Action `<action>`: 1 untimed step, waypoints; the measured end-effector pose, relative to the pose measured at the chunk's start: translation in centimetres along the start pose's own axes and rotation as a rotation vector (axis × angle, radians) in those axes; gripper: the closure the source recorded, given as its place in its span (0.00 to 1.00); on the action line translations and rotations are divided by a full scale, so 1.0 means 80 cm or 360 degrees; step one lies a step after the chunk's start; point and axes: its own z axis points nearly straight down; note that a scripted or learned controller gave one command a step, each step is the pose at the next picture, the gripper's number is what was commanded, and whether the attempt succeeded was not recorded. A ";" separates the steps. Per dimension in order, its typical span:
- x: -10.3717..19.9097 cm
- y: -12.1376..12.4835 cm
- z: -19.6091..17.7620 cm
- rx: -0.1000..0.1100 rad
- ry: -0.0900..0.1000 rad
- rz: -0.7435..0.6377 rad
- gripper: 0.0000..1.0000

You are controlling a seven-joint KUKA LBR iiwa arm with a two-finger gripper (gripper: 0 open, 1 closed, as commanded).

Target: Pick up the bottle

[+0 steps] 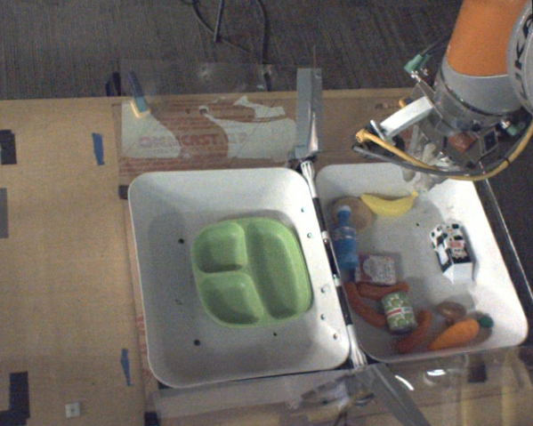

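Above right bin's (505, 266) far edge, pincer (424, 159) is hovering, grip state unclear; approach step, needing descent onto bottle (345, 241).

No text, brand or number can be read with certainty. Faded white lettering is seen on the reddish cardboard sheet (204, 135) at twelve o'clock from the left bin (151, 214), but the letters are too worn and blurred to be made out. A label is carried by the small can (397, 309) in the right bin (507, 293), at five o'clock from the bottle (344, 239); its print is too small to be read. A black-and-white pattern is borne by the small carton (452, 247) at three o'clock from the bottle, with no legible words.
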 end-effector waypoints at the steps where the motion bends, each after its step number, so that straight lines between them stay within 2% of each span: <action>1: 0.002 -0.002 -0.012 0.0001 -0.0003 -0.0009 1.00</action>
